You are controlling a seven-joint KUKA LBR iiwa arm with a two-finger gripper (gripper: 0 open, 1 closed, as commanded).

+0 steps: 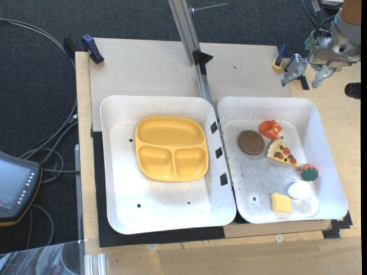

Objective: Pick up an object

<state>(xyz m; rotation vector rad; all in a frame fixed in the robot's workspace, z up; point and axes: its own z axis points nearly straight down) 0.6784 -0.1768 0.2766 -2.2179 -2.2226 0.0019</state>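
Note:
My gripper (305, 77) hangs above the bench behind the right bin's far right corner, fingers spread open with nothing between them. In the right bin (325, 153) lie several toy foods: a brown round patty (250, 142), a red-orange piece (270, 128), a pizza slice (282, 153), a small strawberry (309, 172), a white egg (299, 190) and a yellow cheese block (280, 203). All of them sit well below and in front of the gripper.
The left bin (114, 153) holds a yellow divided plate (171, 148). A slanted metal pole (186, 24) comes down to the seam between the bins. Blue clamps (92, 48) sit at the bench's back corners. Cables and a pendant lie on the floor at left.

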